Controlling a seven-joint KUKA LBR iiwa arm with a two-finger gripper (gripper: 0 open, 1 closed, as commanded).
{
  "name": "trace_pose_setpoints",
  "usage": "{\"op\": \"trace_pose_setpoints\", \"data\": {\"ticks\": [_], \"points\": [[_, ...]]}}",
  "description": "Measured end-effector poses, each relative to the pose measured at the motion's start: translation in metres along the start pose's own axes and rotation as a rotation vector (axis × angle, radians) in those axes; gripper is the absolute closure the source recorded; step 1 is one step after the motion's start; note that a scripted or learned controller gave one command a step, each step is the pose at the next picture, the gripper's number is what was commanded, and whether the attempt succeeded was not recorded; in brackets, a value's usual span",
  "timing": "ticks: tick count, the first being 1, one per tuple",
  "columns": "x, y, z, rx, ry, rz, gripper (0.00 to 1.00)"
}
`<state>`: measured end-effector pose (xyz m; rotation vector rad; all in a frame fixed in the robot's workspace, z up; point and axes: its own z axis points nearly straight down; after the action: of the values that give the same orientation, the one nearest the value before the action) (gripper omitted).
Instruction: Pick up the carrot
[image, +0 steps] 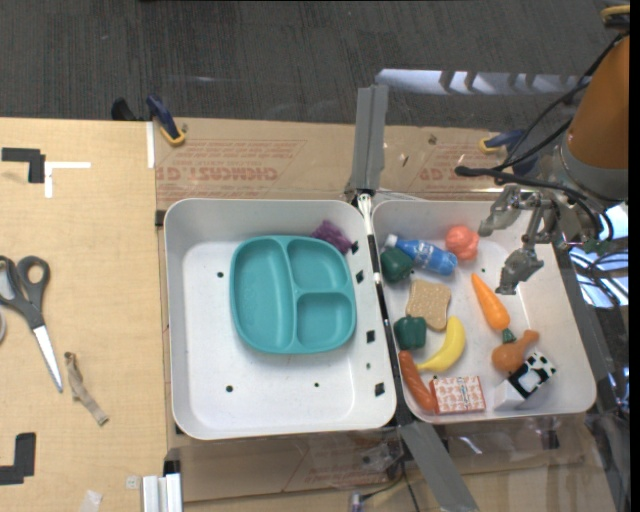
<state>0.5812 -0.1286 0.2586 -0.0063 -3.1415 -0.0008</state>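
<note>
Over the right bin (578, 398), our gripper (522, 262) hovers with fingers apart, holding nothing.

We see the carrot (489, 302) lying slantwise just below those fingers, its green end touching the orange lump (513, 351) beside the cow (532, 374). We reckon crowding is the danger: a descent slightly off line could land a finger on the carrot rather than beside it and send it skidding, or nudge the lump. Bread (429, 303) and banana (447, 346) sit near on the left, so we'd want a closing across the narrow width.
</note>
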Motion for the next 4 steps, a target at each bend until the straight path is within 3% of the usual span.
{"op": "trace_pose_setpoints", "data": {"ticks": [1, 2, 3, 4], "points": [[-0.023, -0.038, 0.146, 0.000, -0.001, -0.085, 0.00], [-0.022, -0.049, 0.166, 0.000, -0.002, -0.060, 0.00], [-0.024, -0.047, 0.156, 0.001, -0.007, -0.064, 1.00], [-0.053, -0.010, 0.019, 0.000, -0.005, -0.295, 1.00]]}}
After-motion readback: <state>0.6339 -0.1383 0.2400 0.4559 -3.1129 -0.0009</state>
